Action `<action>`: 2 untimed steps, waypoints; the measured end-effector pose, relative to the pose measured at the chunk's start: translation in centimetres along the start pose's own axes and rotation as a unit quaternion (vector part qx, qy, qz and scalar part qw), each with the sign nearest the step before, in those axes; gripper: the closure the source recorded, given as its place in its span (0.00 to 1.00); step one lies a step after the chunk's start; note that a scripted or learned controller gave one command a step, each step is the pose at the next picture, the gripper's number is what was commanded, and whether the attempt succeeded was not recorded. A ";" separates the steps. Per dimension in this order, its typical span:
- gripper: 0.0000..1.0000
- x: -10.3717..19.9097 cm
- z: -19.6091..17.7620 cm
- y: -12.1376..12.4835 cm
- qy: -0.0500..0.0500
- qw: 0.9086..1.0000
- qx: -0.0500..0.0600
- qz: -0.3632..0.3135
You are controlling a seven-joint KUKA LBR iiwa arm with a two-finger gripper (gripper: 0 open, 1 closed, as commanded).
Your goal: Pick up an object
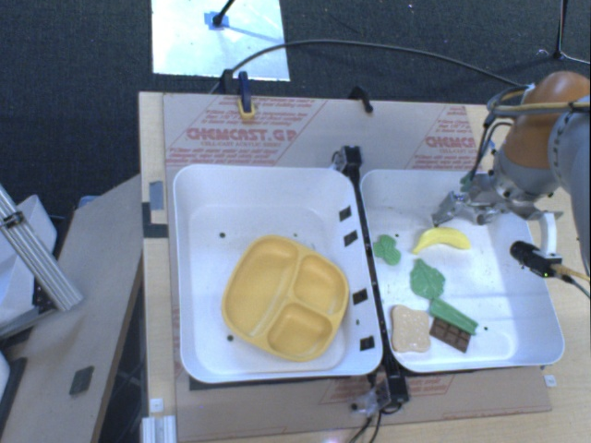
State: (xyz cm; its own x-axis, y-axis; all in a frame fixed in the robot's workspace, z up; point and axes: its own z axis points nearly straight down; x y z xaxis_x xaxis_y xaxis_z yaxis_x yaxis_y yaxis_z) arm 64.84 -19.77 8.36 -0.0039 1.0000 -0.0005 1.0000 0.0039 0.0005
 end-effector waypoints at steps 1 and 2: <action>1.00 0.0 -1.4 0.2 -0.001 1.000 -0.003 -0.001; 1.00 -0.4 -7.7 -0.2 -0.001 1.000 -0.004 0.002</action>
State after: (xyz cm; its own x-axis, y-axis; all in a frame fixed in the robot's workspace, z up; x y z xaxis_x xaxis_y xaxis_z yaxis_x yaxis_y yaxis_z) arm 64.67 -20.19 16.07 -0.0005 1.0000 -0.0025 1.0000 0.0005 0.0082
